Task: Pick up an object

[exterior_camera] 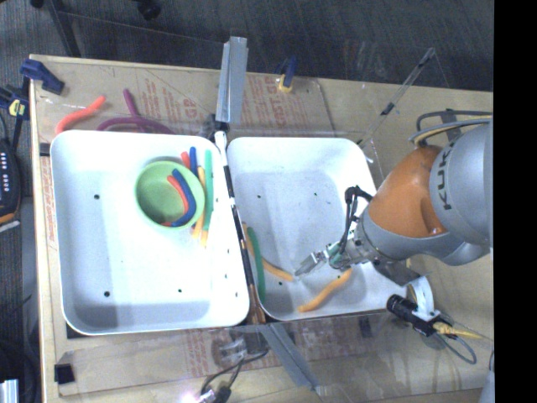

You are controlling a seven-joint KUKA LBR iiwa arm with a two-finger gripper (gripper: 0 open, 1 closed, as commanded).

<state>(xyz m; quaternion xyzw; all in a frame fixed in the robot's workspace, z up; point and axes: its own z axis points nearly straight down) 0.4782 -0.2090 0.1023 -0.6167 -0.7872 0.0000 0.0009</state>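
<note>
My gripper point(315, 263) is low in the right bin point(294, 183), near its front edge, reaching in from the right. A curved orange stick point(325, 293) lies just in front of it on the bin floor. A second orange stick point(277, 270) lies just left of the gripper tip. A long green stick point(256, 267) runs along the bin's left wall. I see nothing held in the gripper. The left bin point(84, 250) holds a green bowl point(164, 193) with red, blue, yellow and green sticks point(195, 193) in and beside it.
The grey arm with its orange band point(403, 204) hangs over the right bin's right rim. On the bench behind the left bin lie an orange tube point(80, 114) and a purple tube point(134, 124). A blue clamp point(288, 72) sits at the back.
</note>
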